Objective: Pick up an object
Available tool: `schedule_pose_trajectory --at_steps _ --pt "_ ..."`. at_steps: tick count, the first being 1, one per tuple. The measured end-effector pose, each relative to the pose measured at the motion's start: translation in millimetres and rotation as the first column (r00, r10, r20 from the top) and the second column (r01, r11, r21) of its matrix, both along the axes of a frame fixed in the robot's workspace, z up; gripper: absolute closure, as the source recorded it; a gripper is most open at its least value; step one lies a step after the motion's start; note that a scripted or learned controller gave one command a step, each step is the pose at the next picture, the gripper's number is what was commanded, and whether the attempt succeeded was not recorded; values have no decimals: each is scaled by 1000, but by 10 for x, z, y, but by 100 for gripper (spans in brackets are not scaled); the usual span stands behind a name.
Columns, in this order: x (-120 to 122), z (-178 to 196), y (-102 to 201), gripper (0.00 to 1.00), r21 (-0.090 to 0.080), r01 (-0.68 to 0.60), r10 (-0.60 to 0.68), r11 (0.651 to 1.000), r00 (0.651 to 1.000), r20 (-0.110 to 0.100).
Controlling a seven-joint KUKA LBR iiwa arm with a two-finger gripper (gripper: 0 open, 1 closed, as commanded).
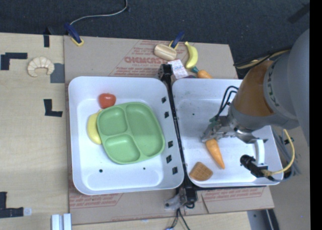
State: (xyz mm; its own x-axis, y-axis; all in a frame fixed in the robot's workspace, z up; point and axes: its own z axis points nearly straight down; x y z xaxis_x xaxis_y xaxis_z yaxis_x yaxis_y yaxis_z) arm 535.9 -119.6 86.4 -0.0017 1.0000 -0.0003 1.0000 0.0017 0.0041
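Two white bins sit side by side before you, and much of the right bin (198,98) is covered by the arm (282,93), whose grey bulk and orange band run off the picture's right side. You can see the gripper (215,132) low in that bin, its metal tip just above the thick end of a carrot (215,152). From this slant you cannot tell how far the fingers are spread, nor whether they touch the carrot at all; nothing shows clamped between them. The carrot lies on the bin floor, pointing down and to the right. Near it, toward the bin's front left corner, rests a tan cracker-like wedge (200,171). A black cable loops over the wrist.

Left bin (83,123): a green divided plate (131,132) fills the middle. A red tomato (106,100) sits at its upper left edge, and a yellow piece (93,128) pokes out from under the plate's left side, mostly hidden, so you cannot name it with certainty.

Outside the bins, on the cardboard behind: a bread roll (165,51), a banana (191,55), and a small white box (178,68); an orange bit beside it is partly cut off by the bin rim. A croissant (41,66) lies far left on the bench.
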Motion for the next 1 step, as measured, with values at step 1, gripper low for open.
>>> schedule_pose_trajectory --at_steps 1 --pt "-161 980 551 100 1 0 0 1000 1000 -4"
